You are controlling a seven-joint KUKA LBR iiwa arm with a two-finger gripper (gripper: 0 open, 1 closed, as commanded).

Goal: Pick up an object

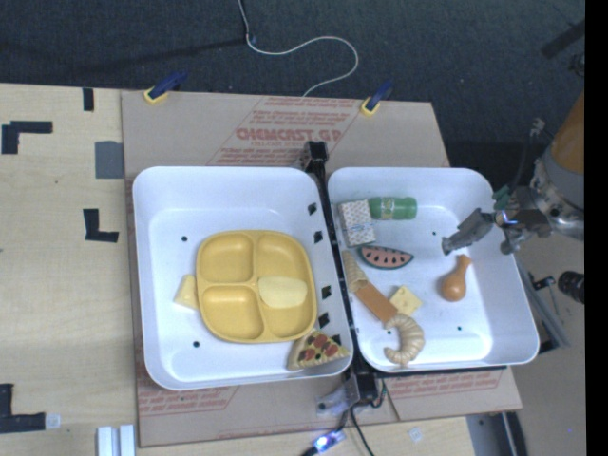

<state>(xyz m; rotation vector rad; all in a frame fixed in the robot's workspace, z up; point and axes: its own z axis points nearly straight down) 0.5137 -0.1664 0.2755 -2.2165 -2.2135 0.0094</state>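
Camera view is showing the gripper (484,233) hanging with its two fingers spread open, holding nothing. The orange drumstick (456,279) is lying just below it, its thin end pointing up toward the fingers.

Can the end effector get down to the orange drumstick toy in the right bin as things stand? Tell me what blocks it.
Probably yes. The end effector hovers over the right bin just above the drumstick toy, which lies apart from the cheese wedge and watermelon slice, with bare floor around it.
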